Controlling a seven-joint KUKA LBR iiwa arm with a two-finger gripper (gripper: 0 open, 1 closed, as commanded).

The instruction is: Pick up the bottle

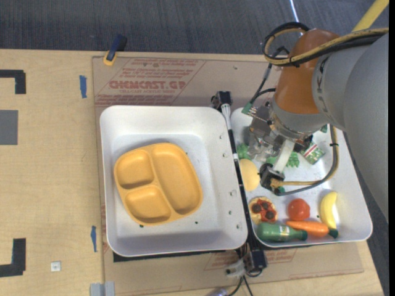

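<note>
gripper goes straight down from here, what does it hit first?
Likely the green leafy toy just under the gripper, though depth is unclear. Not the bottle, which lies by the right bin's front rim.

Single fixed camera, high slanted view

Set above the bench (49, 165), looking down at a slant, with dark floor across the frame's top. Middle range: left bin (123, 122) and right bin (353, 193) both in frame, side by side. The arm (345, 85) enters from the right, its gripper (270, 156) over the right bin.
</note>
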